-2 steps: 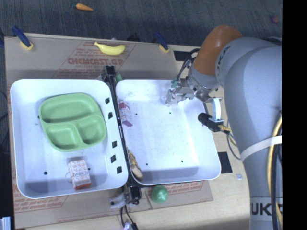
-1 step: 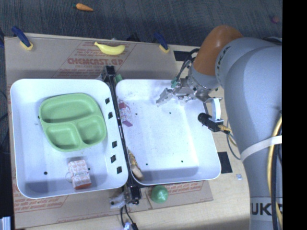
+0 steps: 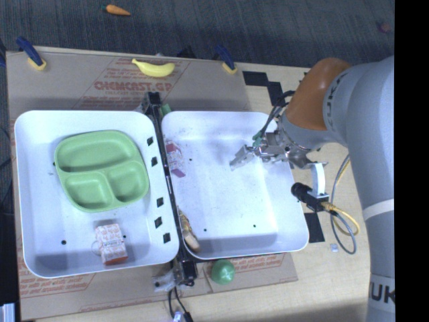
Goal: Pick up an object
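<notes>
Search step: gripper (image 3: 249,154), fingers apart and holding nothing, hangs near the right bin's (image 3: 221,243) far edge; next move requires choosing a target.

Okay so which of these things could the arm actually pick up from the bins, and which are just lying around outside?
In the bins, for the job:
hand
green tray
small box
red-patterned packet

Lying about outside:
banana
green ball
orange carrot on the floor
blue clamps
</notes>
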Robot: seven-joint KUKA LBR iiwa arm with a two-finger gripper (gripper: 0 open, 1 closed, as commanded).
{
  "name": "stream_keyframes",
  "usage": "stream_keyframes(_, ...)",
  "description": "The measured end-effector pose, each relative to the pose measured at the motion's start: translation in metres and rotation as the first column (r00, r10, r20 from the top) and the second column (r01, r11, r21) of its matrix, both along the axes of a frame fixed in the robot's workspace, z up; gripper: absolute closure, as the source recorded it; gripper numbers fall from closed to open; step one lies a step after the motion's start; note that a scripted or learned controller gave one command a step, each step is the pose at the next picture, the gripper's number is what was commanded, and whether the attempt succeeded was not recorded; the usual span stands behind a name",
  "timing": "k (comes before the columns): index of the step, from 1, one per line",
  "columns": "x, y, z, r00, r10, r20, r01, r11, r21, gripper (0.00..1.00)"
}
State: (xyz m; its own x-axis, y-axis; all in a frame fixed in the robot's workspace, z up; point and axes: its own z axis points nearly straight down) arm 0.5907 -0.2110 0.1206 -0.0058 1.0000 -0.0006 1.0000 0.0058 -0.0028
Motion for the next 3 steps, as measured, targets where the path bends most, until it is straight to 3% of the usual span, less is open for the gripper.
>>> stream_keyframes(1, 0.024, 0.000, 0.069, 1.000, -0.001, 0.003, 0.001, 1.000, 0.001, 0.00)
stream_keyframes(2, 0.065, 0.002, -0.030, 1.000, 0.002, -0.002, -0.002, 1.000, 0.001, 0.00)
stream_keyframes(3, -0.029, 0.000, -0.029, 1.000, 0.000, -0.002, 0.000, 1.000, 0.000, 0.00)
